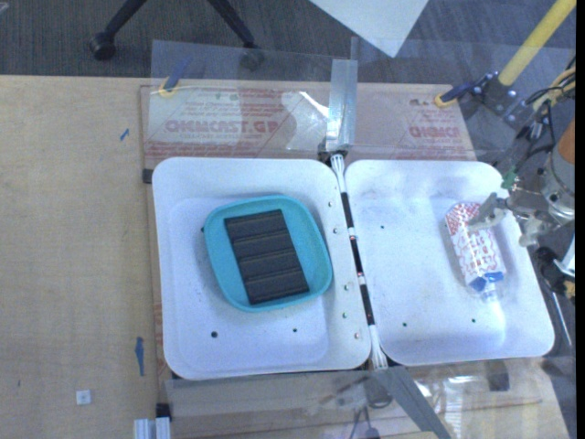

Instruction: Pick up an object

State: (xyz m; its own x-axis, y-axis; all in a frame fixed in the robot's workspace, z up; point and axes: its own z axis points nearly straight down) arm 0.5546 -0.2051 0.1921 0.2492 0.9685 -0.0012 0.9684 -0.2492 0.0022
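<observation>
From my remote seat I see the pincer (514, 210) at the right rim of the right bin (411, 318), a cluster of grey metal parts with cables trailing off behind it. I cannot tell whether it is released or clenched; the slant and the clutter of the wrist hide that.

Just to the pincer's left, inside the right bin, lies a small plastic bottle (474, 248). It rests on its side, a rounded cylinder wrapped in a glossy white label with a red pattern, its blue cap end pointing toward the near edge of the bin. The upper end of the bottle sits very close to the pincer, but I cannot tell whether they touch.

Well to the left of the pincer, across the seam between the bins, the left bin (183, 337) holds a teal tray (219, 263), a shallow rounded-square dish of smooth plastic, set slightly askew. On it lies a dark grey ribbed block (266, 256), rectangular, with crosswise grooves dividing it into flat bars.

Both bins are matte white moulded shells with soft rounded corners, resting on a pale wooden bench (64, 245).
</observation>
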